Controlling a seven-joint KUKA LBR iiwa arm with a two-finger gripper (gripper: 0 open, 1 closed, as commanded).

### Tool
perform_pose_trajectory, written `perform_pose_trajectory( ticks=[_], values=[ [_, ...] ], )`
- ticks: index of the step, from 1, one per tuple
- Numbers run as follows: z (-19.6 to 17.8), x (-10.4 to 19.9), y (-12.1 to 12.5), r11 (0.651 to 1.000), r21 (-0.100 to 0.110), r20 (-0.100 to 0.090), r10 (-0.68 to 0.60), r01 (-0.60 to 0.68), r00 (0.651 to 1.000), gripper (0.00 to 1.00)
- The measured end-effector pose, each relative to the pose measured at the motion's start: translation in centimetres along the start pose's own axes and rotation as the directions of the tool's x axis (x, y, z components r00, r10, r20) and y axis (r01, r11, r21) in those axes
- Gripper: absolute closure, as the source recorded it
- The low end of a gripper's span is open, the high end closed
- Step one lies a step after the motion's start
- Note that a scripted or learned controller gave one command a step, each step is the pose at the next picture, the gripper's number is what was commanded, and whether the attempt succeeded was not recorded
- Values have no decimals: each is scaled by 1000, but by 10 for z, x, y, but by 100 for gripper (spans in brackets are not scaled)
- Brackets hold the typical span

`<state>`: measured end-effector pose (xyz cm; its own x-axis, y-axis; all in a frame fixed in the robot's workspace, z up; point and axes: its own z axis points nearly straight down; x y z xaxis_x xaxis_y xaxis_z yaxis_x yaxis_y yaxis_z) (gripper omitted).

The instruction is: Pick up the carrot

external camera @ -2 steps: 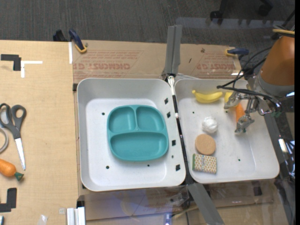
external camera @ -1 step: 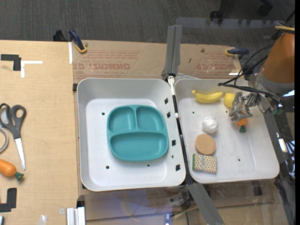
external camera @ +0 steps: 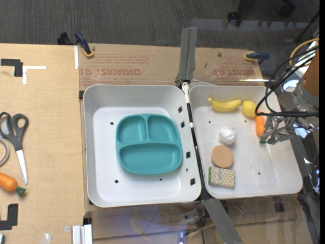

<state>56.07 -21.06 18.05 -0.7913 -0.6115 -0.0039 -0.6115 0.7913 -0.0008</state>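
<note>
Two white bins fill the frame's middle; you see the carrot (external camera: 260,125) at the right bin (external camera: 284,184)'s right side. The gripper (external camera: 271,135) sits just beside it, whether parted or together you cannot tell.

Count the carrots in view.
2: one carrot in the right bin beside the gripper; another carrot on the bench's left edge, below the scissors.

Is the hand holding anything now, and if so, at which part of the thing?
It cannot be told. The hand is right beside the carrot in the right bin, but no hold is clearly visible.
</note>
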Motion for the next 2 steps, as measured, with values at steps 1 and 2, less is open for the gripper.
perform_pose_trajectory(
  ticks=[1, 2],
  values=[
    [-28, 42, 58, 990, 0, -2, 144, -144, 990, 100],
    [-28, 42, 58, 990, 0, -2, 143, -143, 990, 0]
  ],
)
